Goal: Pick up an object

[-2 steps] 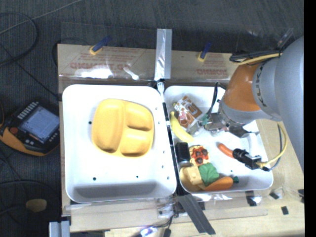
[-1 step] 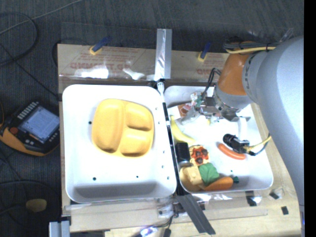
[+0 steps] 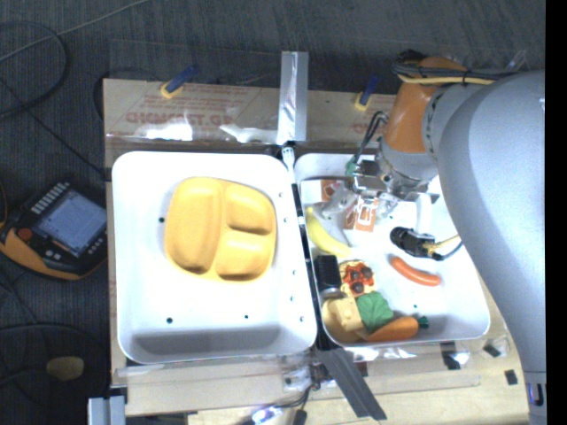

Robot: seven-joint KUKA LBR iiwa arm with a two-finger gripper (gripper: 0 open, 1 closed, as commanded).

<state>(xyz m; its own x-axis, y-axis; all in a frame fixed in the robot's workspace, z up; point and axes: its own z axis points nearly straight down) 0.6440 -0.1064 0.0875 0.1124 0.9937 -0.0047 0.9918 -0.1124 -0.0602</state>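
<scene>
So here's my gripper (image 3: 359, 204), low over the right bin (image 3: 461, 301) near its far left corner, and honestly I can't tell from this angle whether it's spread or pressed together, so I'm not claiming I've got anything. No particular object is assigned, but I'd guess the closest candidate is the banana (image 3: 319, 233). It's lying along the bin's left wall just beside me, smooth, curved, glossy yellow plastic by the look of it. That curve probably makes it slippery to pinch unless I come across the narrow way. Everything else is bunched toward the near left corner, likely just where it tumbled: a black block (image 3: 326, 273), a red-and-black piece (image 3: 357, 277), a crinkly green toy (image 3: 374, 308) sitting against a tan lump (image 3: 339, 315), and a tapered orange carrot (image 3: 396, 328) against the near wall. A red sausage (image 3: 415, 271), round and slick, sits apart in the middle with room around it, so it looks like the easier grab. The left bin (image 3: 142, 312) holds one big yellow divided tray (image 3: 220, 228), rounded and way too wide for me.
</scene>
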